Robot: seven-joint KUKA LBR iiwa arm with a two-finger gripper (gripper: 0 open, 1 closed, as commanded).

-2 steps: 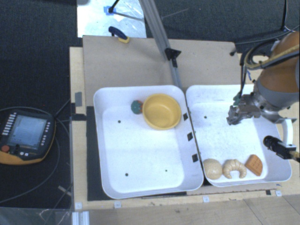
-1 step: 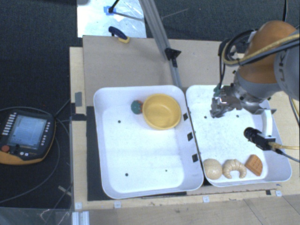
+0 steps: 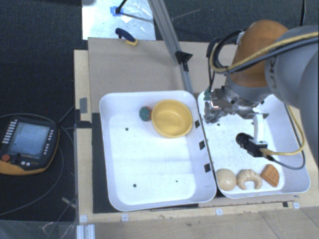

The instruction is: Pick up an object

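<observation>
A yellow bowl (image 3: 172, 118) sits at the back right of the left bin (image 3: 149, 183), with a small teal ball (image 3: 145, 113) touching its left side. Along the front of the right bin (image 3: 294, 133) lie a pale round bun (image 3: 226, 179), a croissant (image 3: 249, 179) and an orange waffle-like piece (image 3: 270, 175). My gripper (image 3: 212, 112) hangs over the back left part of the right bin, near the wall shared by the two bins. It is well behind the pastries and to the right of the bowl. I see nothing held in it.
A black cylindrical part on a white bracket (image 3: 250, 144) of the arm hangs above the middle of the right bin. A metal pole (image 3: 172, 39) slants across the bench behind the bins. A teach pendant (image 3: 25, 144) lies on the floor at the left.
</observation>
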